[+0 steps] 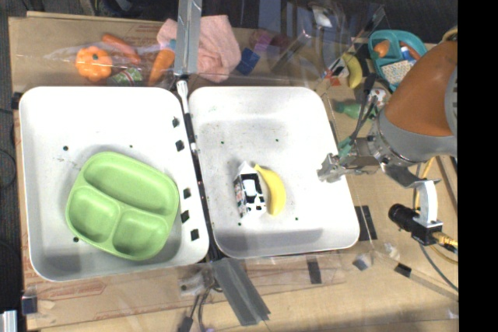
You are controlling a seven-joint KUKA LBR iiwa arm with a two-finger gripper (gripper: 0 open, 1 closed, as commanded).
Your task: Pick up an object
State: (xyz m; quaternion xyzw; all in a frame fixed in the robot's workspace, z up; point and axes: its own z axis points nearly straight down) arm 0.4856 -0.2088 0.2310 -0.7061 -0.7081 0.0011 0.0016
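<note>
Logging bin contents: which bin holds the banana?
The right bin, nearer the arm; the banana lies there. The left bin holds a green tray.

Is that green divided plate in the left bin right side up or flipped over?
Right side up. The green plate lies flat in the left bin with its three hollow compartments facing up.

A yellow banana [273, 190] lies near the right bin's [311, 109] front edge, touching a black-and-white carton [249, 191].
</note>
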